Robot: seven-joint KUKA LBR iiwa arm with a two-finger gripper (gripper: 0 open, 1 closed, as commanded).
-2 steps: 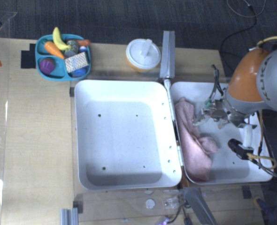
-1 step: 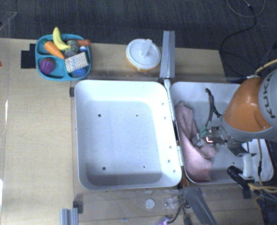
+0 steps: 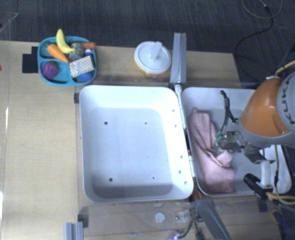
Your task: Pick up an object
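A pink cloth [image 3: 207,151] lies crumpled along the left side of the right bin [image 3: 207,95], reaching from its middle to its near wall. My gripper [image 3: 223,143] comes in from the right under the orange band and sits low, right against the cloth's right edge, where the fabric bunches up beside it. A thin, black, curved thing [image 3: 226,109] lies in the same bin, behind the gripper.
The left bin [image 3: 132,139] stands next to the right one, their walls touching. Behind the bins are a blue tray [image 3: 43,59] of toy food, a white lidded cup [image 3: 152,58] and a grey upright post [image 3: 178,59].
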